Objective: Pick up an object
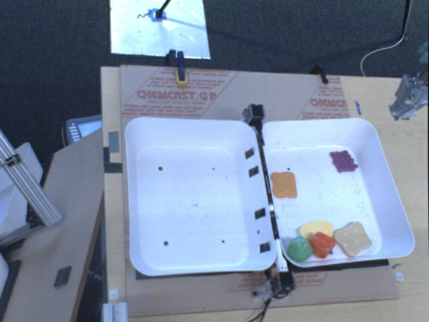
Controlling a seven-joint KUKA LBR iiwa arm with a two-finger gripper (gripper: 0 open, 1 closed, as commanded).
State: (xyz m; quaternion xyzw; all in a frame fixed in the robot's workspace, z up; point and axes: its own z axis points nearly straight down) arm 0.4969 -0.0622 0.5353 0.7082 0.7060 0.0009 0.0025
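The right white bin holds several toy foods. A purple grape cluster lies near its far right side. An orange slice-shaped piece rests close to the divider. Along the near edge sit a green round piece, a red piece, a yellow piece and a tan bread slice. My gripper hangs at the frame's right edge, beyond the bin's far right corner and apart from every object.
The left white bin stands beside the right one, joined by black clips along the middle. Both rest on a cardboard sheet held by a yellow clamp. A shiny metal plate lies behind the bench.
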